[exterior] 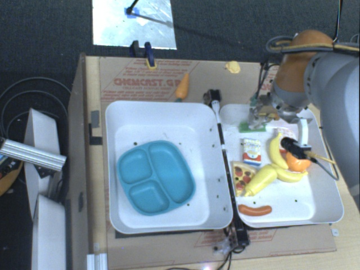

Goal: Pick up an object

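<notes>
Red print on the cardboard sheet (147, 76) under the bins reads "CHEMCAST" (smaller lines around it are too blurred to read).

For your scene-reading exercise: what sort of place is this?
Probably a robotics lab bench: a robot arm reaches over two white bins, one holding toy food such as a banana, beside loose cables.

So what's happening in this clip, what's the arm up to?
The grey arm reaches in from the right, with its tool low over the far corner of the right bin, at a small green item. Toy food lies nearer in that bin: a banana, an orange piece, a yellow bottle, a sausage and a small carton. The left bin holds a blue divided plate. Nothing is visibly lifted.
</notes>
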Motion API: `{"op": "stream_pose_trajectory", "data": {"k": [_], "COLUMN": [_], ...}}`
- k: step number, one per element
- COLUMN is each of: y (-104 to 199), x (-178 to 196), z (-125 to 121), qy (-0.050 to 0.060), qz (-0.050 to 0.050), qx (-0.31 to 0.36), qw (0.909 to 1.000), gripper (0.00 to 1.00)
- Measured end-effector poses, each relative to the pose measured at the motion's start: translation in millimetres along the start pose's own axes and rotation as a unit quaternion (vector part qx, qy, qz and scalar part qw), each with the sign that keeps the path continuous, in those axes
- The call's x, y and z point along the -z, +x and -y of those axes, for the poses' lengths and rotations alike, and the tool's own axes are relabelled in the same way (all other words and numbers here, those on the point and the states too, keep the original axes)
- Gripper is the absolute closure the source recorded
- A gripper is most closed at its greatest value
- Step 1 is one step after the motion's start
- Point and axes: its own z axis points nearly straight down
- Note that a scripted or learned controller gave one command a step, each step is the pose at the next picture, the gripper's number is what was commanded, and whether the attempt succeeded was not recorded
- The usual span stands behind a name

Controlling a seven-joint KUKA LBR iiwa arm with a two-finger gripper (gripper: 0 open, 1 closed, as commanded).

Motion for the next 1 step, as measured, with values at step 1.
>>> {"op": "stream_pose_trajectory", "data": {"k": [1], "y": [-0.1], "x": [-0.1], "z": [0.0], "qy": [0.000], "qz": [0.000], "qx": [0.000], "qw": [1.0000], "gripper": [0.00]}}
